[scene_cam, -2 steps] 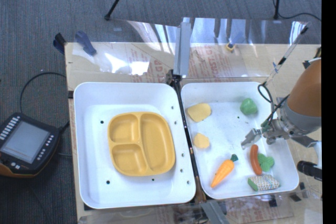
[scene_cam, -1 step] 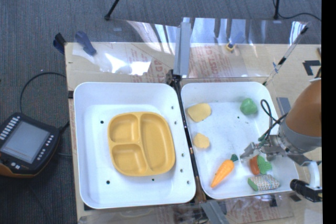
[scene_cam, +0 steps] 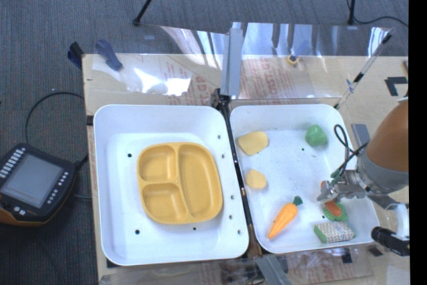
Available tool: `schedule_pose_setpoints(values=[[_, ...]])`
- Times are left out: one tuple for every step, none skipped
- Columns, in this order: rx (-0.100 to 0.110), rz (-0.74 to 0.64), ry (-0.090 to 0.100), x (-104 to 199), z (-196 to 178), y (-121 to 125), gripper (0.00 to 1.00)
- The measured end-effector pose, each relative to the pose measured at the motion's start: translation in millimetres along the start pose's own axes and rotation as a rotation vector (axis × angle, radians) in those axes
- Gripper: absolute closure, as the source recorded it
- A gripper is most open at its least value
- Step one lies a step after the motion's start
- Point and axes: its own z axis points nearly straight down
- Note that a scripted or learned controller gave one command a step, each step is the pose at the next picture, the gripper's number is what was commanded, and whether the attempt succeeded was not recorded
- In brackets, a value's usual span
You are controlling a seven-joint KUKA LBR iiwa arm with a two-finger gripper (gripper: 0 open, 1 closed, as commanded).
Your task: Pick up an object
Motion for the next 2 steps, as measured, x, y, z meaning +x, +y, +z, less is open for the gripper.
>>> schedule_pose_setpoints(values=[[-0.012,0.142,-0.004,45.5,-90.1,47.2,1.0],[0.002,0.35,-0.003,90.0,-33.6,49.1,1.0]])
